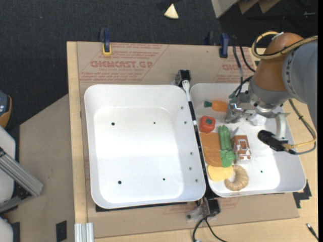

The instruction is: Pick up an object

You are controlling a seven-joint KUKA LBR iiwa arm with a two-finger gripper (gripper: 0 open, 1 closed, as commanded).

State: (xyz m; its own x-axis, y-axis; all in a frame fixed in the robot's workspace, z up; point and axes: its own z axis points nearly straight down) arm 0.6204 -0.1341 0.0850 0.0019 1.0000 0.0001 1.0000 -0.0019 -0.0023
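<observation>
Dark carpet (75,14), brown board (126,59), pincer (241,114) low among the food

**Camera view.** Carpet all round. Board pinned at the far edge by clamps (106,36), presumably to stop both bins sliding under the arm's pushes.

Low at the far end of the right bin (287,170): the pincer, pointing straight down with the orange-banded wrist above. Width of opening: cannot tell from this angle. Nothing made out in its hold.

Just beside the pincer, toward the bins' shared wall: carrot (219,105), lying flat and alone. Touching or a sliver apart, too close to call. Likely the target, judging by nearness alone.

Nearer the camera than the pincer, near but apart from it: tomato (207,124), green stalk (224,137) and brown block (242,146). All crowded on or against an orange slab (211,150).

Farther off the same way: yellow wedge (217,173) and croissant (237,178), touching each other. Heaped tight along the shared wall, so probably awkward to grip singly without nudging neighbours. Easier pickings with the loose carrot, hence perhaps this spot for the descent.

Well away from the pincer, past the shared wall: left bin (136,145), probably kept as the drop place.

Nothing lifted yet, by the look of it. Judged at the reaching or closing stage.
</observation>
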